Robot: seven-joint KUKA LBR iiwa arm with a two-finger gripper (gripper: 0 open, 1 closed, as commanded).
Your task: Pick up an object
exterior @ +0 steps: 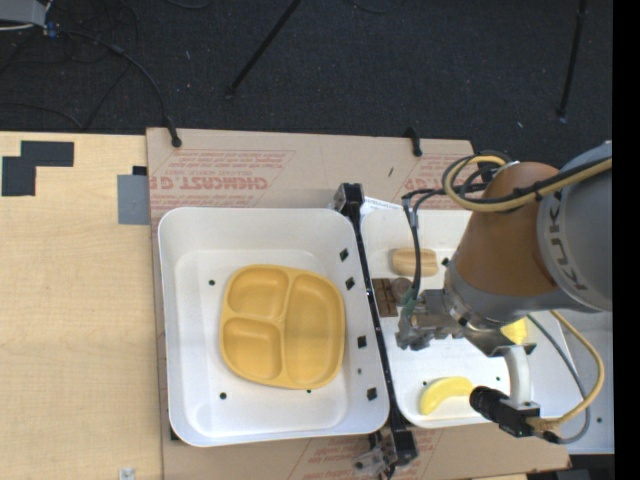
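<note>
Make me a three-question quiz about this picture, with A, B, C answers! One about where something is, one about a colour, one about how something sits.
1. Where is the divided plate?
A. left bin
B. right bin
C. on the cardboard

2. What colour is the banana-shaped piece?
A. blue
B. yellow
C. red

3. How does the plate sit?
A. flat, hollows up
B. upside down
C. standing on edge

Answers: 1 A, it lies inside the left bin. 2 B, it is bright yellow against the right bin. 3 A, its compartments face the camera.
</note>
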